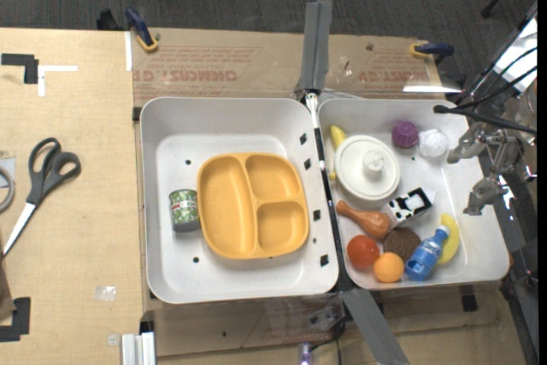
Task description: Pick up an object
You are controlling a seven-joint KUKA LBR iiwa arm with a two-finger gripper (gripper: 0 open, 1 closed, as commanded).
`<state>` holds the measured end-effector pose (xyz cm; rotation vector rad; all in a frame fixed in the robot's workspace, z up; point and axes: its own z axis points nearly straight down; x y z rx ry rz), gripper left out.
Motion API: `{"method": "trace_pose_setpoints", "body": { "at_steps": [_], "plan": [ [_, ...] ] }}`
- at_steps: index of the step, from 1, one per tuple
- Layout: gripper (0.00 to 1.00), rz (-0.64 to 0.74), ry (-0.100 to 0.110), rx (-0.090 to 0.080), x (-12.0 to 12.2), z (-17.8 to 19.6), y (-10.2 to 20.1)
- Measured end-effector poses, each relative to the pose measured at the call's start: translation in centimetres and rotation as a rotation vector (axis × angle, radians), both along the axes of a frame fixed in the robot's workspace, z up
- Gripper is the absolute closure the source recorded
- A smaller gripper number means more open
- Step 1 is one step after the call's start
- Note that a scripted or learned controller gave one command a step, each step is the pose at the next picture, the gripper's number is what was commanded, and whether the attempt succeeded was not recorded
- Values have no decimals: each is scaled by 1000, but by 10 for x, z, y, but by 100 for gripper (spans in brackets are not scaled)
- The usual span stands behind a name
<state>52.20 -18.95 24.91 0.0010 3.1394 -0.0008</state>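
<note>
My end effector (483, 175): at the right rim of the right bin (479, 265), above its edge; I cannot tell how it is set, and nothing shows in its grip.
Right bin contents: a white lidded pot (368, 169), a purple ball (405, 133), a white crumpled lump (433, 143), a black-and-white cow toy (410, 204), a toy drumstick (366, 219), a red tomato (362, 250), an orange (388, 267), a brown round piece (402, 240), a blue bottle (425, 256) and a yellow banana (450, 237).
Left bin (162, 132): a yellow divided plate (253, 205) with a small green can (183, 209) touching its left side.
Bench (68, 269): scissors (38, 184) lie well apart to the left.
</note>
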Motion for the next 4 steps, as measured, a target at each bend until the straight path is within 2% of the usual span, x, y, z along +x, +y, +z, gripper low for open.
{"method": "trace_pose_setpoints", "body": {
  "at_steps": [1,2,3,4],
  "plan": [
    [0,152,-10,-3,-17,-127,28],
    [0,113,-37,-6,-20,-141,24],
    [0,101,-38,-11,-26,-141,-31],
    [0,76,-28,-10,1,-142,-33]
  ]
}}
